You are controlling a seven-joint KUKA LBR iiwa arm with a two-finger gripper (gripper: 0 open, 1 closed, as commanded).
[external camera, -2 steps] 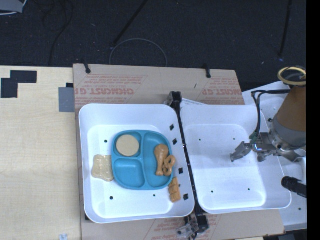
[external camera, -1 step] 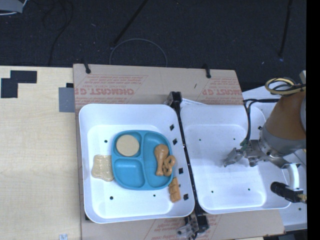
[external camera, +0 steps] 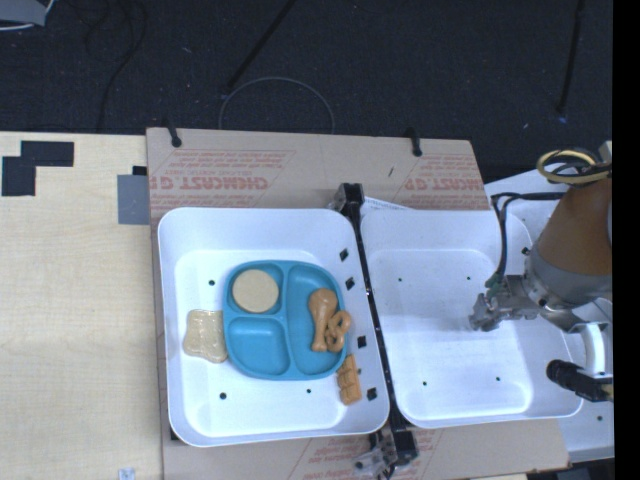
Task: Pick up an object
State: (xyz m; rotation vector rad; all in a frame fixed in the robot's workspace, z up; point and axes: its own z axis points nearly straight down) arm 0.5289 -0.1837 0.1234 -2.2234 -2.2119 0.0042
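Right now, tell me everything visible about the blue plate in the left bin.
The blue plate is a rounded, divided tray that looks like plastic, with three compartments. It lies flat on the floor of the left bin. A round tan disc sits in its upper-left compartment, and a tan twisted piece lies in the right one. A pale slice touches its left edge.
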